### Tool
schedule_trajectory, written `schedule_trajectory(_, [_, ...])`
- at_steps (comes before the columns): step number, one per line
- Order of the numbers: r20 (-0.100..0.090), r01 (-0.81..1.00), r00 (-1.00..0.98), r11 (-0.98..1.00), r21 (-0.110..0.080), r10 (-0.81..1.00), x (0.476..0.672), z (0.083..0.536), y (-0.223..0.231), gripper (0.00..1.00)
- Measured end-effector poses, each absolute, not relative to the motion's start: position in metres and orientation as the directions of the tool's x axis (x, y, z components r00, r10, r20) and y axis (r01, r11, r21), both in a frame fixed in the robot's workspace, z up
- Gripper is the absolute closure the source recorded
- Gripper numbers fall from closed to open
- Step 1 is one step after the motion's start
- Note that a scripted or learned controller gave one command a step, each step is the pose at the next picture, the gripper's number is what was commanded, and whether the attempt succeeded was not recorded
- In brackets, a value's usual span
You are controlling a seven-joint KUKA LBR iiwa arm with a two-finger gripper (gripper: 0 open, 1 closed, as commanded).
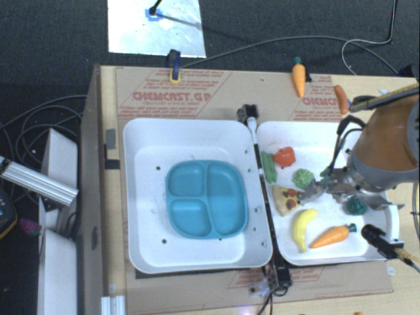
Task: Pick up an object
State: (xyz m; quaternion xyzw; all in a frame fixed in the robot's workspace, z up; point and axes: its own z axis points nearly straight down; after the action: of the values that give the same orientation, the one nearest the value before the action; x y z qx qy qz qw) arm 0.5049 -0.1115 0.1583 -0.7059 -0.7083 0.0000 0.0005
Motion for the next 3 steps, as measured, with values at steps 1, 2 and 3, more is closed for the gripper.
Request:
schedule_trajectory(1, [0.001,1.000,-0.002,0.002,0.000,1.000,0.486,0.104,-0.084,0.00])
schedule_trajectory(2, [0.000,1.000,-0.001,0.001,0.000,1.000,0.487,0.084,-0.087,0.00])
schedule_trajectory(3, [-0.001,1.000,-0.003,0.003,0.003,1.000,0.553,0.085,-0.097,0.00])
